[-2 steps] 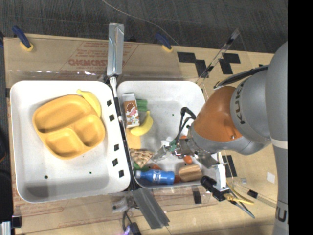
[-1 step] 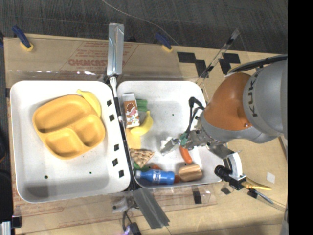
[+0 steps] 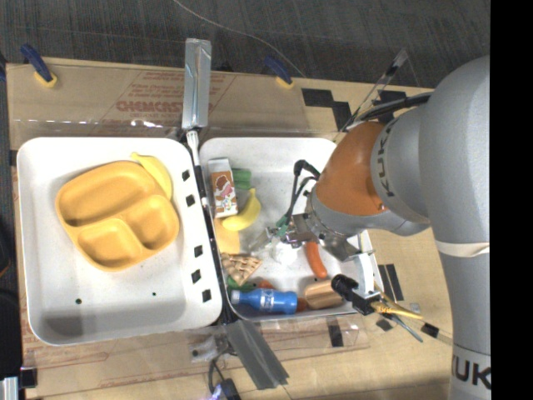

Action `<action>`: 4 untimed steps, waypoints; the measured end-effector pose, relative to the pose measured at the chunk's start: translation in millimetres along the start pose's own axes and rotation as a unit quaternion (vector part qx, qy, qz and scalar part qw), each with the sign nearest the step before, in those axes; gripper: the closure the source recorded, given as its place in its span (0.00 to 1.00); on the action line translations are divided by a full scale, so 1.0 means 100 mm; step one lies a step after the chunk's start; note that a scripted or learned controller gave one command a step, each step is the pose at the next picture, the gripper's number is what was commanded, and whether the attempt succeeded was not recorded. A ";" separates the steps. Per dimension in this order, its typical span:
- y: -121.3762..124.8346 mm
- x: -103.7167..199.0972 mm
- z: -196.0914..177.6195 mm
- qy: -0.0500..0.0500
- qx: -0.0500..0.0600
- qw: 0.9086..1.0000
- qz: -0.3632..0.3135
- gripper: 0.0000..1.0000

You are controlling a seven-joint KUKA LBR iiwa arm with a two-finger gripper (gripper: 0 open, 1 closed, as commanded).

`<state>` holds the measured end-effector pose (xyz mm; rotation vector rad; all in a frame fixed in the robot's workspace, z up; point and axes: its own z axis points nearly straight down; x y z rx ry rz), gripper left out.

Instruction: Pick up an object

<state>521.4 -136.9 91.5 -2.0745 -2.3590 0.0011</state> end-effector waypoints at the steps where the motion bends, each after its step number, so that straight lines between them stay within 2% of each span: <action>1: 0.50 0.18 0.01 0.001 0.001 0.987 0.162 0.00; 2: 1.02 -0.44 0.00 0.000 0.001 0.984 0.180 0.00; 3: 1.34 -0.02 -0.02 -0.002 -0.001 0.983 -0.182 0.00; 4: 1.28 -0.72 -0.02 -0.001 -0.002 0.967 -0.254 0.00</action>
